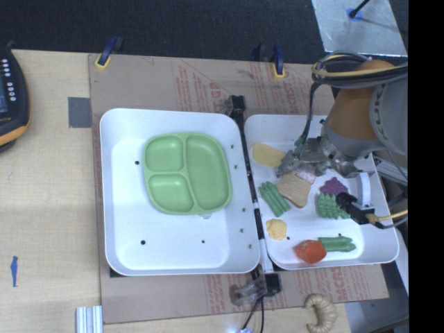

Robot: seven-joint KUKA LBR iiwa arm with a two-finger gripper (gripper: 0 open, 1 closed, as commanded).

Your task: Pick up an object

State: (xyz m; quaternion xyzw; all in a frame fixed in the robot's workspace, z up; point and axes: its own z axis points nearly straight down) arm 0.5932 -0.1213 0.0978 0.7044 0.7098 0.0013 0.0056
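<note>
The right bin (374, 255) holds several toy foods: a yellow cheese wedge (266, 154), a tan bread slice (294, 190), green beans (275, 198), a purple grape bunch (334, 185), a green broccoli piece (329, 206), a small yellow piece (276, 228), a red tomato (310, 252) and a green pod (338, 243). My gripper (297, 162) hangs low over the bin's upper middle, just above the bread slice and beside the cheese. The wrist covers the fingers from above.
The left bin (125, 241) carries a green divided plate (187, 173). A tan curled object (320, 312) lies on the bench below the right bin. A black and orange pendant (10, 96) sits at the far left. Clamps hold the cardboard at the back.
</note>
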